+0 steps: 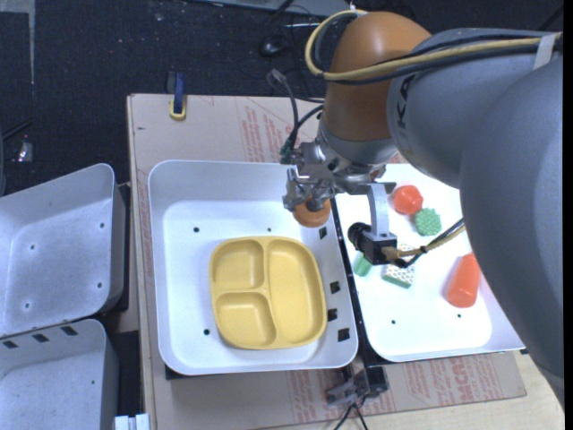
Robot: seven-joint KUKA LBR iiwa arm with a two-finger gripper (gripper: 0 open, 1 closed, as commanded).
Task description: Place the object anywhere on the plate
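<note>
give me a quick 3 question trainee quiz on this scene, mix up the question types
1. True or false: the yellow plate lies in the left bin.
2. How many compartments does the plate have? A) two B) three C) five
3. Fill in: the end effector hangs above the left bin's ____ edge, with a small orange object at its tip.

Key
1. True.
2. B.
3. Right; it is just beyond the plate's far right corner, next to the divide with the right bin, where the orange cone lies.
</note>
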